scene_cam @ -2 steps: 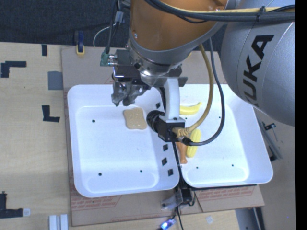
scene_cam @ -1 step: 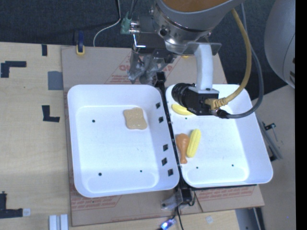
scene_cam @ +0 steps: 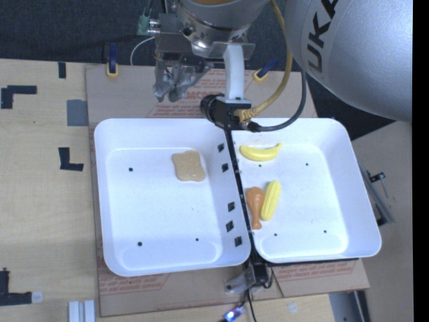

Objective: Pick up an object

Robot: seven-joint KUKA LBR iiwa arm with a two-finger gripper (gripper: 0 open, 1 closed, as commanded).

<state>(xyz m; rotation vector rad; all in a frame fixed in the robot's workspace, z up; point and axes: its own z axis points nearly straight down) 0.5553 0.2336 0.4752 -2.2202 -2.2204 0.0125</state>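
Two shallow white plastic bins, smooth and round-cornered, are seen side by side on a brown cardboard sheet (scene_cam: 134,284). In the left bin (scene_cam: 114,247) a flat tan piece shaped like a slice of toast (scene_cam: 189,166) lies near the upper middle. In the right bin (scene_cam: 355,240) a curved yellow banana (scene_cam: 260,153) lies near the upper left; below it a ribbed yellow corn cob (scene_cam: 270,200) rests against an orange drumstick-shaped piece (scene_cam: 254,206) just beside the dividing rims. The gripper (scene_cam: 175,84) is held above the cardboard behind the left bin, apart from every object; nothing is seen between its metal fingers, and how far they stand apart cannot be told. A black cable mount (scene_cam: 224,111) sits above the bins' junction.
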